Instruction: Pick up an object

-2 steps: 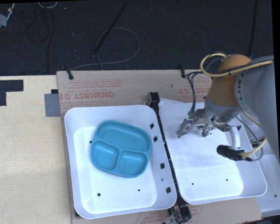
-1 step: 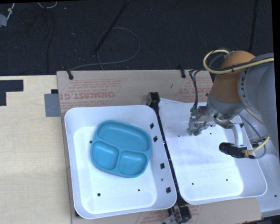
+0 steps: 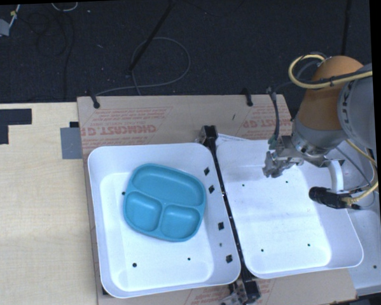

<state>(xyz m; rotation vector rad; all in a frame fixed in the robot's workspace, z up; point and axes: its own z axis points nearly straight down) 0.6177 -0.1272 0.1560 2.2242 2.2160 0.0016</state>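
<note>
A blue plate [image 3: 163, 202] with three compartments lies flat in the left bin [image 3: 113, 261], a little above the bin's middle. My gripper [image 3: 275, 164] hangs over the upper right part of the right bin [image 3: 291, 252], well away from the plate. Nothing shows between its fingers, and the view is too small and dark there to tell how they stand.
A black divider strip [image 3: 224, 210] runs between the two white bins. Both bins rest on a cardboard sheet [image 3: 157, 118] on the bench. The arm [image 3: 328, 109] comes in from the right over the right bin's far corner.
</note>
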